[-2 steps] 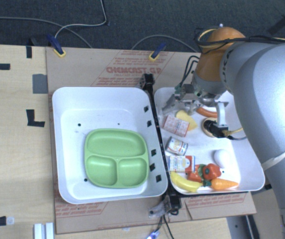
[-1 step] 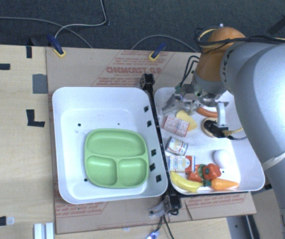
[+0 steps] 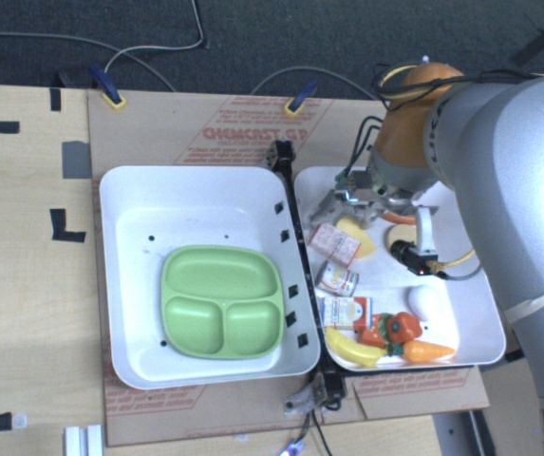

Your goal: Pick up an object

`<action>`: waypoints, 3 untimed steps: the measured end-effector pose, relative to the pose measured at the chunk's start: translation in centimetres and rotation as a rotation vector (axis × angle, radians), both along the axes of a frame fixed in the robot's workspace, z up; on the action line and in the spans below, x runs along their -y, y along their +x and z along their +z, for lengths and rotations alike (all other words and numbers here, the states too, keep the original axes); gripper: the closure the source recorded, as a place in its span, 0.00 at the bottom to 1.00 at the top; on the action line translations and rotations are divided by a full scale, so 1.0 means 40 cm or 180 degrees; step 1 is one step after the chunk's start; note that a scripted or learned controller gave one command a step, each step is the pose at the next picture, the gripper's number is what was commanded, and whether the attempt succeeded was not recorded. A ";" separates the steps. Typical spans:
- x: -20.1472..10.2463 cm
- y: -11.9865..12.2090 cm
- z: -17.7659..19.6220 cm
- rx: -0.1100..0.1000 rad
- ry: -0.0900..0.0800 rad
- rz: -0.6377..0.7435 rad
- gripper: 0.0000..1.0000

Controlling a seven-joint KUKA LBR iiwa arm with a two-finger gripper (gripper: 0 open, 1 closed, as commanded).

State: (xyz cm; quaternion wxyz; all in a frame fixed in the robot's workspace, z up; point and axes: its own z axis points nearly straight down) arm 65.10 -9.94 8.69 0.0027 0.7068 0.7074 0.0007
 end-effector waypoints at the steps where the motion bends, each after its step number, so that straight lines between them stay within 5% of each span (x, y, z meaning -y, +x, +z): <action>1: 0.008 -0.047 0.001 0.0003 0.0000 0.0003 0.00; 2: 0.031 0.045 -0.003 -0.0007 0.0006 0.0004 0.00; 3: -0.006 -0.020 -0.003 -0.0013 0.0004 0.0000 0.00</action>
